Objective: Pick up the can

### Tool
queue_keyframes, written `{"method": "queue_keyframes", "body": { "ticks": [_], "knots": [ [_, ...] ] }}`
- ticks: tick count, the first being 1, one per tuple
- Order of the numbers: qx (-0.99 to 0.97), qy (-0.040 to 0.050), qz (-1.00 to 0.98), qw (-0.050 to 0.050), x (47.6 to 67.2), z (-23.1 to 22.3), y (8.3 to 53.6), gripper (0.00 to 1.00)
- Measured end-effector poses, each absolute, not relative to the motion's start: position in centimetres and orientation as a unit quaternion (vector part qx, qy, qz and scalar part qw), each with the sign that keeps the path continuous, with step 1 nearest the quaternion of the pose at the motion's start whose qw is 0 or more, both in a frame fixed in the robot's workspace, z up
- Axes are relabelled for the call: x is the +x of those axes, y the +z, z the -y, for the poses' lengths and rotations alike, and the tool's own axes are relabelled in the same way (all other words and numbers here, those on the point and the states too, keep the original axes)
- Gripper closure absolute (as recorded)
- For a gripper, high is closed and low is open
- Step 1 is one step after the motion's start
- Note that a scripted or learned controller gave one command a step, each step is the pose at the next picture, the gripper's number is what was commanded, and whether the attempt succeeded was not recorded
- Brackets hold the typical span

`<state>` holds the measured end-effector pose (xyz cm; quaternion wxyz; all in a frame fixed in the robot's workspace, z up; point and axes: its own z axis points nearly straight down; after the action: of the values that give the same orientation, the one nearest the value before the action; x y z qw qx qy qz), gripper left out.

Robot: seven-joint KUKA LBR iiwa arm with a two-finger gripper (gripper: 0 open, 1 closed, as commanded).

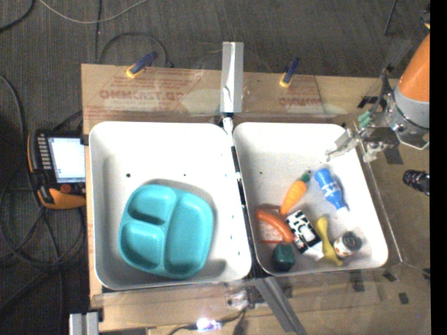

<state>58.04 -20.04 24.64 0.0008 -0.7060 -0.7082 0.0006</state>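
Can (347, 243) — small, lying in the right bin's (279, 145) near right corner, pale body with a dark round end turned up toward the camera; label too small to read. Just left of it a banana (327, 239), yellow, running near-to-far, its lower tip touching or nearly touching the can. Left again a black-and-white box (301, 229), print blurred. Then a red-orange sausage shape (272, 222) and a dark green lump (283, 257) at the bin's near edge, kind unclear. Carrot (295, 194) stands tilted mid-bin; blue bottle (330, 188) beside it, white cap end pointing far-left.

Gripper (342, 147) hangs over the bin's far right rim, well apart from the can, nothing between its fingers — whether they stand wide or narrow cannot be told at this size. Arm cut off by the frame's right edge, orange band partly showing.

Left bin (112, 145) holds a teal divided plate (167, 230)
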Motion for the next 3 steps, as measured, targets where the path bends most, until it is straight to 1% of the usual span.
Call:
{"method": "queue_keyframes", "body": {
  "ticks": [1, 2, 3],
  "knots": [
    [-0.727, 0.0011, 0.687, 0.002, 52.0, 14.9, 16.6, 0.00],
    [-0.787, -0.0066, 0.617, -0.010, 49.0, 10.3, 9.3, 0.00],
    [-0.785, -0.0095, 0.619, -0.008, 49.2, 9.9, 10.5, 1.00]
  ]
}}
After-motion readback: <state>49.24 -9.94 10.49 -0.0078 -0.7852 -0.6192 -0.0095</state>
